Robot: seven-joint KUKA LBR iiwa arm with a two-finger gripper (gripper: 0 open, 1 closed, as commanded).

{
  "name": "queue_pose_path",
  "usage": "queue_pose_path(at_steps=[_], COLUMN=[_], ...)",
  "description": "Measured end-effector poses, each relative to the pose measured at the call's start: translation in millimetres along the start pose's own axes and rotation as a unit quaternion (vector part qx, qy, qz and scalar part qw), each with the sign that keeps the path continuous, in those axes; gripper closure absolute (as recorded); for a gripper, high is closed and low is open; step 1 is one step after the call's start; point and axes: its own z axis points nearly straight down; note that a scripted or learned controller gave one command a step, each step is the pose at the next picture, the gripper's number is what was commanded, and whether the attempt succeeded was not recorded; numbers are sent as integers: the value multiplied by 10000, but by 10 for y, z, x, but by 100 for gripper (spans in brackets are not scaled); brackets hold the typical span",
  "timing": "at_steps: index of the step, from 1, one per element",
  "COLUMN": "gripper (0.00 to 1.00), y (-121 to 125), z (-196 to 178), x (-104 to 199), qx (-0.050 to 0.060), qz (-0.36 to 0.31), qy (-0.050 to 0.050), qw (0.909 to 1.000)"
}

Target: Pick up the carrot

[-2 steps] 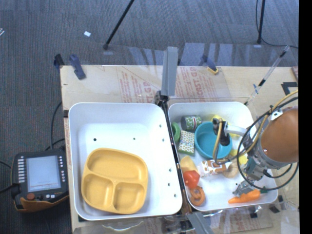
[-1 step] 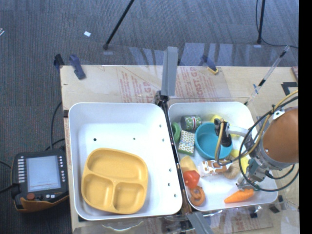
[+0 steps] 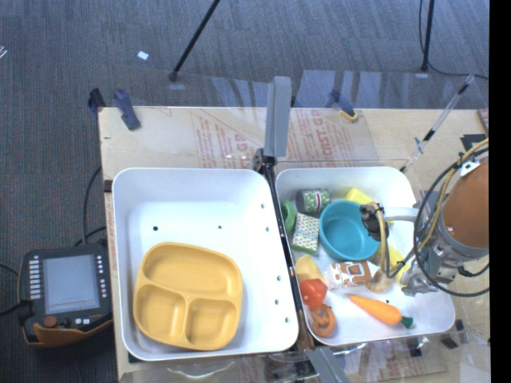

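Red print runs across the board [image 3: 231,144] at the back of the bench, upside down from where I stand and too faint to make out. In the right bin [image 3: 433,313], a carton [image 3: 351,274] and a can [image 3: 313,200] carry labels, lettering too small to read.

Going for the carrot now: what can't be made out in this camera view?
Camera view:
- The yellow item behind the blue bowl: mostly hidden by the bowl, unidentifiable.
- The green can and small carton: print too small to read.
- The right bin: right wall covered by the arm and cables.
- The arm: cut off by the right edge.
The carrot lies in plain sight.
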Motion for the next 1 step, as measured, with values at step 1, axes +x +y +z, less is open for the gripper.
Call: queue_pose_path(at_steps=[1], gripper=[0], y=[7], z=[0], x=[-1], qx=[5], qz=[6], qy=[1], qw=[10000])
